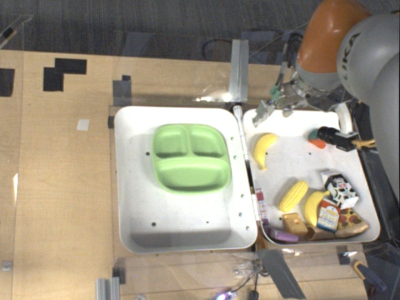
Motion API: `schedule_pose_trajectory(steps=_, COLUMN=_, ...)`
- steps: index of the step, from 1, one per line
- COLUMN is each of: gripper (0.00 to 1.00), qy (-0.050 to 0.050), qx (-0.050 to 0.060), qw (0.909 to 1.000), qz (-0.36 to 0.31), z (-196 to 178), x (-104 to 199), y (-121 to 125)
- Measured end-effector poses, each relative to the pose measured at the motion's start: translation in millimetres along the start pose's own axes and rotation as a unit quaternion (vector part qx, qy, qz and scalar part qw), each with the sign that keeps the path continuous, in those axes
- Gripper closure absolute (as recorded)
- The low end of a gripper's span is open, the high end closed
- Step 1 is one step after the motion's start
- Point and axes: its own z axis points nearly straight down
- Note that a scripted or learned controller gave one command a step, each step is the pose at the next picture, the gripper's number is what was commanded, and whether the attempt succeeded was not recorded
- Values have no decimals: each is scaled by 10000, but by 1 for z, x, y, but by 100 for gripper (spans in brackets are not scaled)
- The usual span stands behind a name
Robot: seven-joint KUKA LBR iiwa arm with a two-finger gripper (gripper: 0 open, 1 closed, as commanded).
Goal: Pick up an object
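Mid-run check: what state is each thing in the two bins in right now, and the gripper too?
Green divided plastic plate: flat, right side up, in the left white bin.
Yellow toy banana: lying loose on its own in the right white bin.
Yellow corn cob: on its side, against the near pile.
Cow-patterned carton: tilted on the pile.
Gripper: at the right bin's far rim, touching no object.

plate point(190, 157) green | banana point(263, 149) yellow | corn point(293, 195) yellow | carton point(341, 189) black-white patches | left bin point(134, 186) white | arm band point(325, 33) orange
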Motion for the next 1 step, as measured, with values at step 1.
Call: schedule_pose_trajectory(steps=1, gripper=0, qy=3, qx=15, qw=10000, qz=-19, z=1, x=10, y=-26)
